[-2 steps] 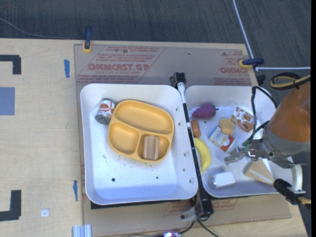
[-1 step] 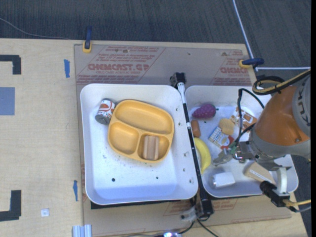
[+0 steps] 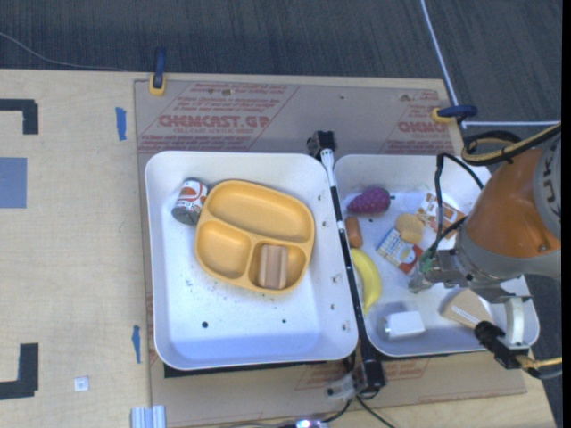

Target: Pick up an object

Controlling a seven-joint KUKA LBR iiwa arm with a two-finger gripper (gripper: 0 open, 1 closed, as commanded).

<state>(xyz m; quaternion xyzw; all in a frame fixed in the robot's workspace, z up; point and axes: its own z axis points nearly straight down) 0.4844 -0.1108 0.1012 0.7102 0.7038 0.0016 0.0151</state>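
You are looking down on a pale wooden bench (image 3: 62,266) with a brown cardboard sheet (image 3: 268,114) laid under two shallow white bins, and dark grey carpet (image 3: 268,16) beyond the far edge; blue tape marks and black squares dot the bench at the left, and two clamps pin the cardboard's far corners. The left bin (image 3: 241,337) holds a yellow divided tray (image 3: 254,234) with a brown block (image 3: 272,266) lying in one of its compartments, and a small can (image 3: 189,201) rests just beside the tray's far-left corner. The right bin (image 3: 393,169) is where your candidates lie: a purple grape bunch (image 3: 369,201) near the far wall, a banana (image 3: 366,276) along the left wall, a small red-brown piece (image 3: 354,232) just above it, a white block (image 3: 404,323) near the front wall, a printed packet (image 3: 398,246) in the middle, and a tan wedge (image 3: 465,309) near the front right. The arm (image 3: 510,217) comes in from the right, its orange band over the right bin's right half, wrist angled down toward the bin floor. The gripper (image 3: 426,277) sits low between the packet and the white block, just right of the banana; whether it is released or clenched you cannot tell from here, and nothing is seen in its grasp.
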